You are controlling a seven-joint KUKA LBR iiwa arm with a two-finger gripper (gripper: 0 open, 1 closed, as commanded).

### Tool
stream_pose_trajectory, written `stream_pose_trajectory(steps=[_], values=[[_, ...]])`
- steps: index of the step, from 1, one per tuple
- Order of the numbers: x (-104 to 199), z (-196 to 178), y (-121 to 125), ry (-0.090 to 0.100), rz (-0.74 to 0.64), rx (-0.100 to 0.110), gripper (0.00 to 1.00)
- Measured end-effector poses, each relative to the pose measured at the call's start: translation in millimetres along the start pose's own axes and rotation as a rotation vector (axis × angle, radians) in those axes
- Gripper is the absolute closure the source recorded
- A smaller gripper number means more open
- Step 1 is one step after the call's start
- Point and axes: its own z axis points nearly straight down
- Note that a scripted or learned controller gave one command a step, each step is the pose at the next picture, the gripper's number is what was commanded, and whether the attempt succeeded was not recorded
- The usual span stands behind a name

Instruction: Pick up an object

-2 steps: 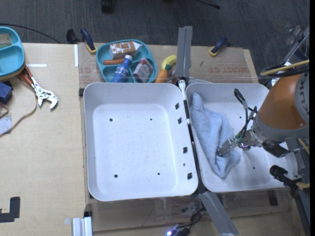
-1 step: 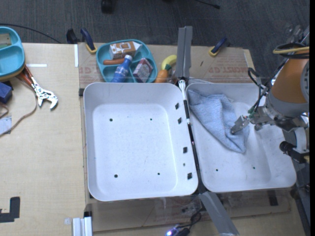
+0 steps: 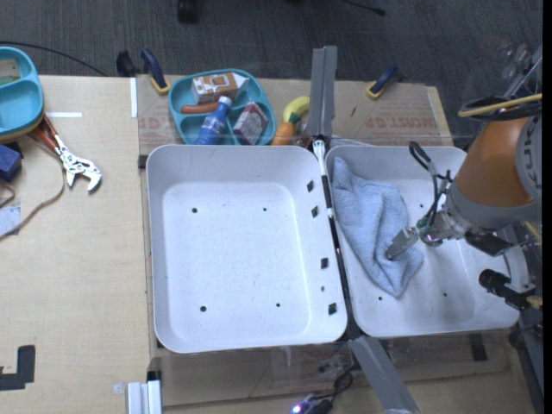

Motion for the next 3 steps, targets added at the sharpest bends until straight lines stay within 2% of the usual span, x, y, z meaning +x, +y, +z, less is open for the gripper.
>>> stream_pose_trajectory(steps=[1,2,3], values=[[-42.5,-0.4,43.0,-0.003,0.103,-0.002,0.0],[-71.0,-31.2,52.7,-0.002,0.155,0.001,0.0],[-46.6,-43.6,15.7,0.0,0.297,0.003,0.0]])
